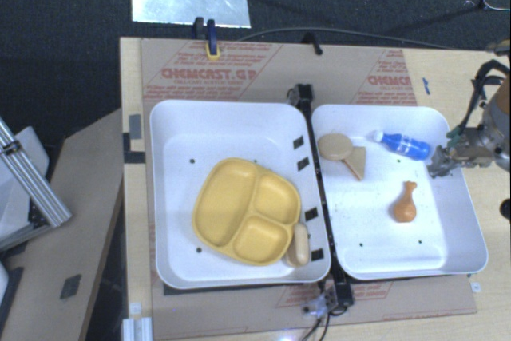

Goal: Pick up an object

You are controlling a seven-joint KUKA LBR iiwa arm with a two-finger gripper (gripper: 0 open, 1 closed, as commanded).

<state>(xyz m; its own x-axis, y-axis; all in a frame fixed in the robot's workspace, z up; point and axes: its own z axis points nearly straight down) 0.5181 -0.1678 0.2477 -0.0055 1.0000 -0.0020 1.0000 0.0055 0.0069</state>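
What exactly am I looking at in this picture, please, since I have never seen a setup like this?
This is one camera fixed above a bench, looking down at a slant. Two shallow white bins sit side by side. The left bin holds a yellow divided plate with a small beige piece at its edge. The right bin holds a tan paddle-shaped toy, a blue bottle and an orange gourd-shaped toy. The robot arm reaches in from the right; its end effector sits at that bin's right rim, with nothing visibly held.

L bin: divided plate centre, bread roll touching its front-R edge. R bin: paddle back-L corner, bottle back edge, drumstick centre-R
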